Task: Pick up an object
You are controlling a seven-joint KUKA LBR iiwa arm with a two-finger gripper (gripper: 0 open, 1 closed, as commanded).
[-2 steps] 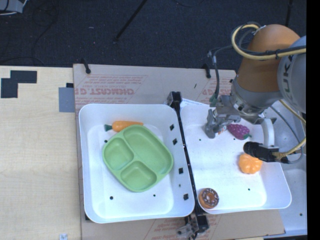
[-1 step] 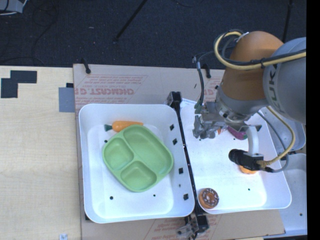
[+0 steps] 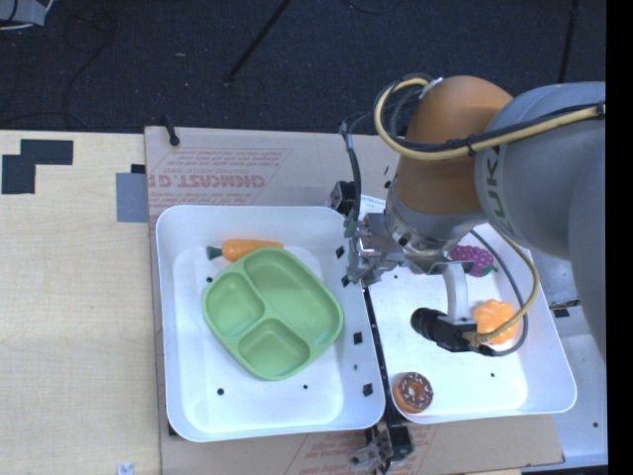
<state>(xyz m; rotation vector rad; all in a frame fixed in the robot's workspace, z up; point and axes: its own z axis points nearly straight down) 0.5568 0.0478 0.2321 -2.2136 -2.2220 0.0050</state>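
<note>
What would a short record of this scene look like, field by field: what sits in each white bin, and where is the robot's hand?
left bin: green divided plate, with a toy carrot beside its far edge
right bin: purple grapes, orange toy fruit, donut at the near rim
arm: grey with an orange band, reaching in from the right
hand: over the divide between the two bins
held object: cannot tell from this view

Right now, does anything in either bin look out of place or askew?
Nothing looks spilled or broken. The green divided plate lies skewed to the walls of the left bin, and the donut sits tight in the near corner of the right bin.
</note>
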